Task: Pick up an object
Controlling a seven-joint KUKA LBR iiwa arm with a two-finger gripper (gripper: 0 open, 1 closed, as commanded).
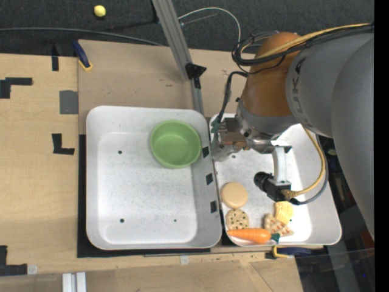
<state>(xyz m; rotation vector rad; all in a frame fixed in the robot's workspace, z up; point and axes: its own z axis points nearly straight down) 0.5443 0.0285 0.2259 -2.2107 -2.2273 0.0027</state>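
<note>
My gripper (223, 142) hangs over the far left part of the right bin (316, 224), close to the wall shared with the left bin. Below it, towards the near edge, lie a round tan bun (234, 194), a dotted cracker (237, 218), an orange carrot (249, 236) and a yellow corn piece (282, 212). The gripper is above and apart from these. A green bowl (175, 143) stands upright in the far right part of the left bin (97, 181), just left of the gripper.
The grey arm with its orange band (273, 72) covers the far right of the right bin. A black and white fitting with a yellow cable (273, 184) hangs beside the food. A metal pole (176, 35) slants in behind the bins.
</note>
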